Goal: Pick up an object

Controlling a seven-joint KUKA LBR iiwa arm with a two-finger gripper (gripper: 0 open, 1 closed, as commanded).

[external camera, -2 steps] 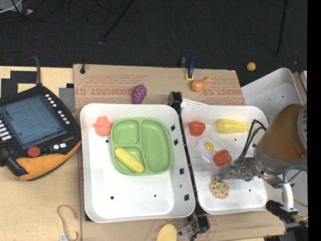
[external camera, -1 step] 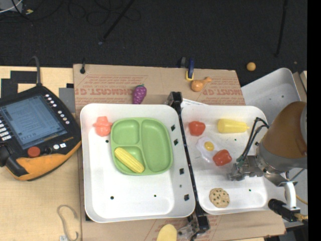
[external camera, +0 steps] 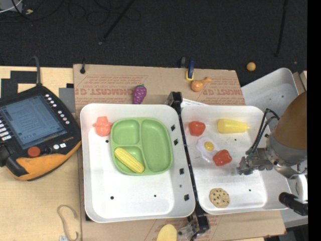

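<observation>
The right bin holds a red pepper, a yellow pepper, a fried egg, a red strawberry-like piece and a cookie. My gripper hangs low over this bin's right side, just right of the red piece and above the cookie. No object shows between its fingers. The left bin carries a green divided plate with a corn cob in its lower-left compartment, and a pink toy beside the plate.
A purple grape toy and an orange pear-like toy lie on the cardboard behind the bins. A yellow toy sits at the front edge. A teach pendant rests on the left. A small orange ball lies on the dark floor.
</observation>
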